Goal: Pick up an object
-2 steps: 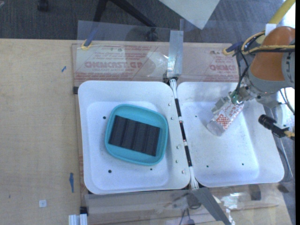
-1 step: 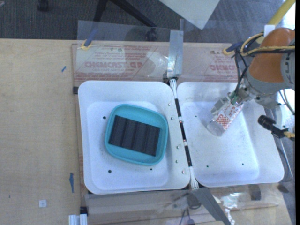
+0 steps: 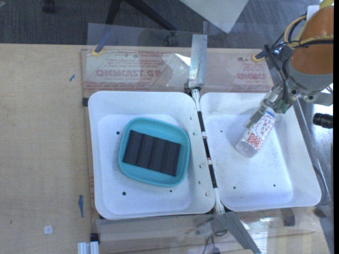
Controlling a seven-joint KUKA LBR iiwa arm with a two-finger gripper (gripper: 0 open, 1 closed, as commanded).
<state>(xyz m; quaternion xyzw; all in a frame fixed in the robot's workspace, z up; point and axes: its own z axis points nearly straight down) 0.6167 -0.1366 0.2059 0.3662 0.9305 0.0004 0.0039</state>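
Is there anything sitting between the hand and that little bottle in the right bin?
Nothing visible. The hand is already down at the upper end of the bottle, which lies alone on the right bin; the teal tray sits in the left bin.

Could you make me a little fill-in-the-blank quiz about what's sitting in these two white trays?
1. The teal tray with the dark ridged insert lies in the ____ bin.
2. The clear bottle with a red and white label lies in the ____ bin.
3. The bottle lies on its ____, not upright.
4. The arm's band above the wrist is ____.

Missing words: left; right; side; orange
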